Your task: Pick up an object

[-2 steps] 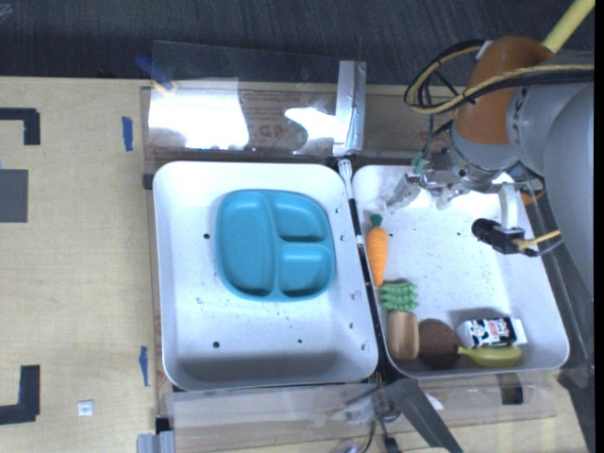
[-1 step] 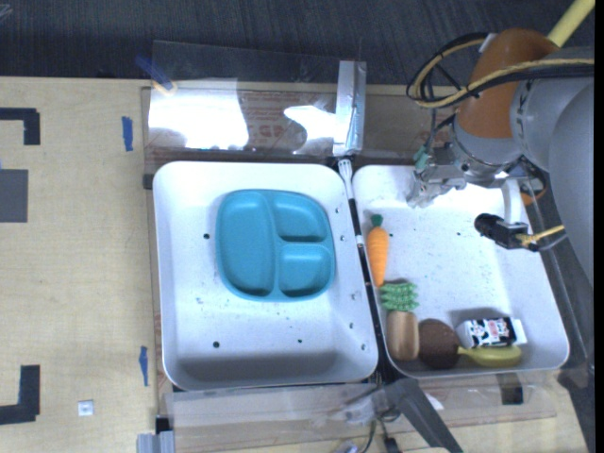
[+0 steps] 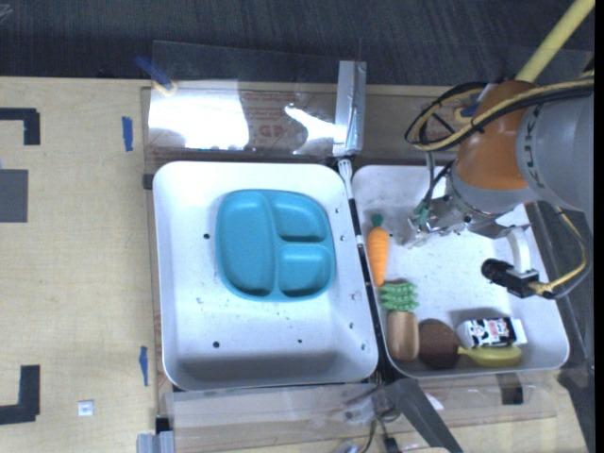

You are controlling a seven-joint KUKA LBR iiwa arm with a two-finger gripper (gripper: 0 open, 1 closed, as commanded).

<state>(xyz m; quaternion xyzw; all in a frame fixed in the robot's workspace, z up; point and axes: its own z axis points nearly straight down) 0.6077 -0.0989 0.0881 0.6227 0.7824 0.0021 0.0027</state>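
Approach step: gripper (image 3: pixel 427 223) over right bin (image 3: pixel 547 343), nothing grasped; grip state unclear.
Nearest pick: toy carrot (image 3: pixel 377 253) just left, against the bin's left wall. Next: shift left, descend.

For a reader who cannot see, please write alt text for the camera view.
The tool hangs over the right bin, above the carrot and other toy foods along its left and front edges. The left bin holds a blue divided plate.
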